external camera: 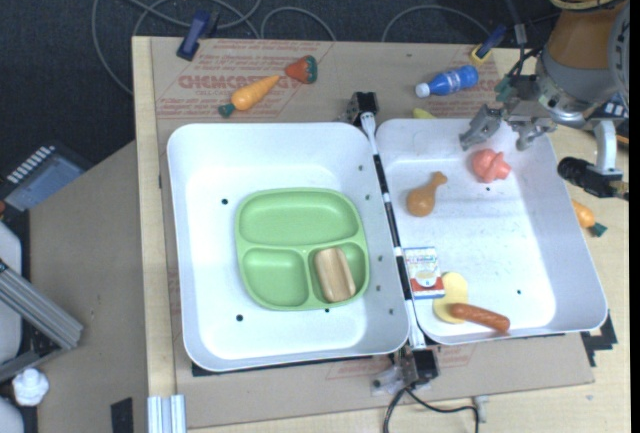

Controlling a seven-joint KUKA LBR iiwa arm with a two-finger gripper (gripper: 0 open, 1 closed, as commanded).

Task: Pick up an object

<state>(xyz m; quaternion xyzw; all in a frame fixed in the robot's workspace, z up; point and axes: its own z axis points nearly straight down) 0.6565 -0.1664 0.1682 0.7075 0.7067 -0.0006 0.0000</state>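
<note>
The pincer [508, 124] hangs spread and empty over the far edge of the right bin [560, 251]; a pink toy [489, 165] lies just below it on the bin floor. Nearer the middle rests a chicken drumstick [425, 194]; a sausage [478, 318] lies at the near edge.

- Two white bins: the left bin [200, 221] and the right bin [560, 251].
- One green divided plate [290, 221].
- One bread roll [334, 274].
- One drumstick [425, 194].
- One pink item [489, 165].
- One sausage [480, 318].
- One small carton [422, 271].
- One carrot [255, 92].
- One blue bottle [448, 82].
</note>
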